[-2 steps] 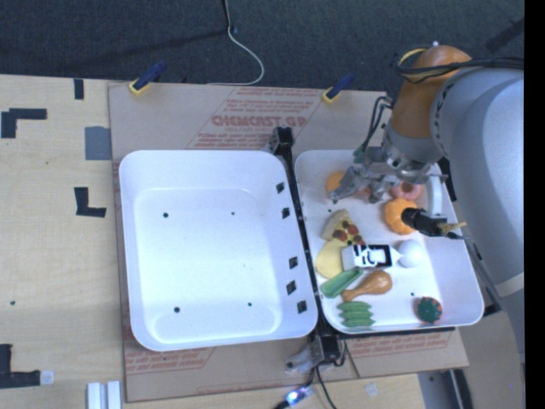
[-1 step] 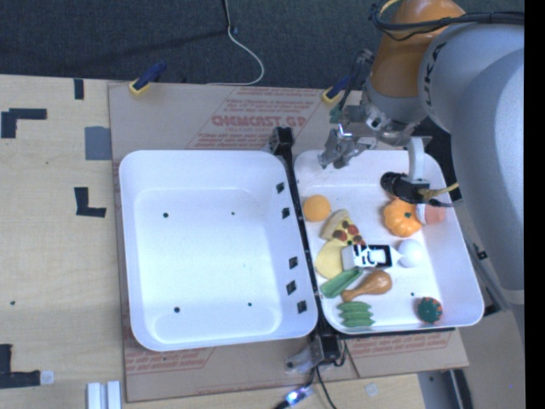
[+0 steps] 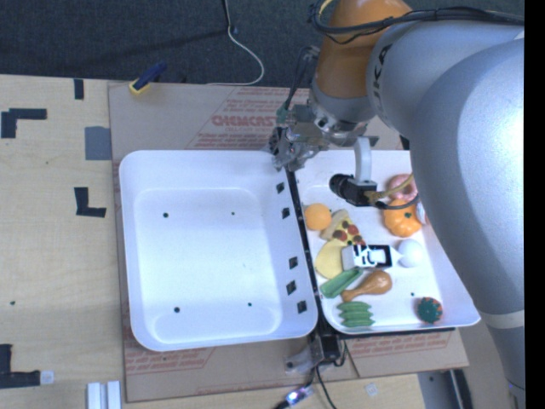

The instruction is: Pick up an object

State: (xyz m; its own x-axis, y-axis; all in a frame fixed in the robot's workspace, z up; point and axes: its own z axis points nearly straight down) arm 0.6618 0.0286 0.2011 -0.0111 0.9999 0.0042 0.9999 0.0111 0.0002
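Fingers [image 3: 288,147] of mine hang at the far end of the divider between the two white bins, and whether they are spread or pinched I cannot tell (too dark and cluttered there); I see nothing caught between them. Using the right bin [image 3: 451,301] as my landmark: toy food crowds it. An orange [image 3: 318,216] lies by its left wall, a pizza slice [image 3: 342,227] just beside that, a drumstick [image 3: 369,284] nearer the front, green pea pods [image 3: 356,313] at the front edge, a white egg [image 3: 410,253] and a small pumpkin [image 3: 402,220] toward its right side. Left of it, the left bin [image 3: 204,254] sits touching, both on the table [image 3: 51,254].
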